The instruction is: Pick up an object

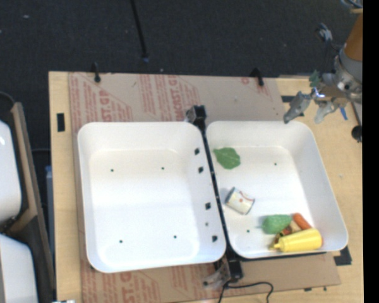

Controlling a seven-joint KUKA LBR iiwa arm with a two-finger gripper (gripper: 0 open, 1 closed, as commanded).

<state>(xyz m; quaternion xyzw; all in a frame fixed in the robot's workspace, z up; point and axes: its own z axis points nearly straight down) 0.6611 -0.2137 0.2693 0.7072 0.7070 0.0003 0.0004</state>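
**Claw waits above right bin's far corner**

The claw point(309, 108) hangs spread wide with nothing between its fingers, just past the right bin point(316, 145). Inside, a yellow bottle point(298, 241) lies near the front wall, long axis across, nozzle pointing left, crowded by an orange piece point(301, 221) and a green lump point(276, 223). A small can point(239, 201) and green leaf point(227, 157) sit apart on the bench point(120, 100).

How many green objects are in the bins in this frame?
2, both in the right bin: one green piece near the divider at the far side, another green piece at the near side beside the yellow bottle. More may be hidden beneath.
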